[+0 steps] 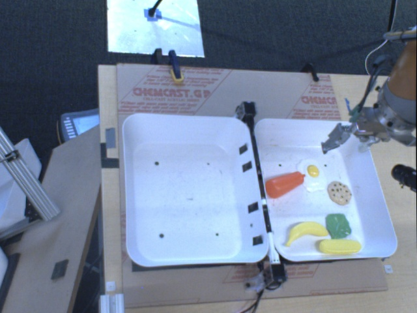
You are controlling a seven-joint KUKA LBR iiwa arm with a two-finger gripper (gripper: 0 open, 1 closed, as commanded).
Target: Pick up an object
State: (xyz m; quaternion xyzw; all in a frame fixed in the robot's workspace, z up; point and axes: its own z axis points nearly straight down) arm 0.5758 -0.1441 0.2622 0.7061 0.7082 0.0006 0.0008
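Bench: dark backdrop; two shallow white plastic bins [189, 126] on cardboard
Objects: orange toy carrot [285, 184], fried egg [312, 172], cookie [339, 192], yellow banana [306, 231] all lying in right bin
Gripper [332, 142]: above right bin's far edge; finger state impossible to tell; nothing visibly held
Progress: nothing lifted; descent, grasp, lift all remaining

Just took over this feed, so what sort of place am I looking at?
Likely a robot test bench in a lab: two white bins on cardboard, toy food such as a carrot and banana, and the claw above them.
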